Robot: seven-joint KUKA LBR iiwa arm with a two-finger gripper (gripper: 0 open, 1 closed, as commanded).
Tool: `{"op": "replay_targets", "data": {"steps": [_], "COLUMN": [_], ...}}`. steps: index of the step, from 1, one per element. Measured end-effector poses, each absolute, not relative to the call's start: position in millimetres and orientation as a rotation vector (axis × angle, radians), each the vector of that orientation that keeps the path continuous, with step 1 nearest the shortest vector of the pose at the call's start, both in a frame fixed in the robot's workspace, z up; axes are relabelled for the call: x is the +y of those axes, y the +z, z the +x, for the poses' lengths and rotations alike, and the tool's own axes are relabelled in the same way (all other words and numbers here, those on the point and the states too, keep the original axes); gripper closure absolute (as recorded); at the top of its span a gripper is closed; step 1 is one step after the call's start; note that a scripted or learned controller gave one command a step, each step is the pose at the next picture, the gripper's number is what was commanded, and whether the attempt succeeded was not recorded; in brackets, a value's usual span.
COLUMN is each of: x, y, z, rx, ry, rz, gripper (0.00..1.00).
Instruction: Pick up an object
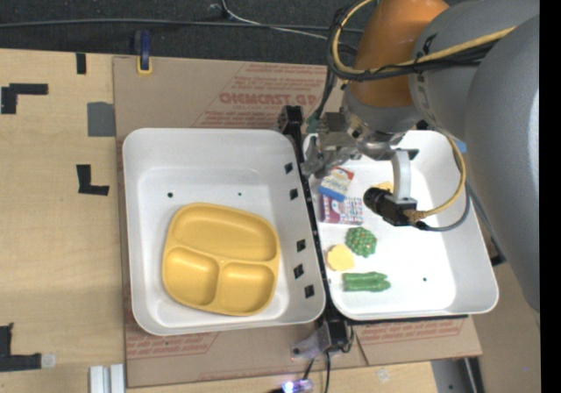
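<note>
I saw the gripper (336,157) low over the right bin (456,282), at its left wall; I couldn't tell its opening or hold. Just below lay a small printed packet (337,194), a green bumpy toy (360,240), a yellow disc (340,257) and a green pod (365,281). The left bin (140,207) held a yellow divided tray (221,258).

Setting: robotics laboratory test bench. Evidence noted: grey industrial arm (491,119) with orange band mounted over the work area; two shallow white bins (140,207) set side by side on a cardboard sheet (254,93); black tape markers (88,181) stuck to the wooden benchtop; loose black cables (219,5) ran across the dark backdrop.
</note>
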State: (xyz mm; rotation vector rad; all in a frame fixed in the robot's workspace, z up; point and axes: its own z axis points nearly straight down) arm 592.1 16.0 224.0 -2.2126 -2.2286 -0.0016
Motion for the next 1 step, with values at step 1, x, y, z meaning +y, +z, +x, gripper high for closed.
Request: {"op": "replay_targets", "data": {"steps": [1], "x": [77.4], "y": [227.5], "z": [609.9], "rx": [-2.229], "ry": [-0.002], "rz": [-2.212], "gripper": [1.00]}}
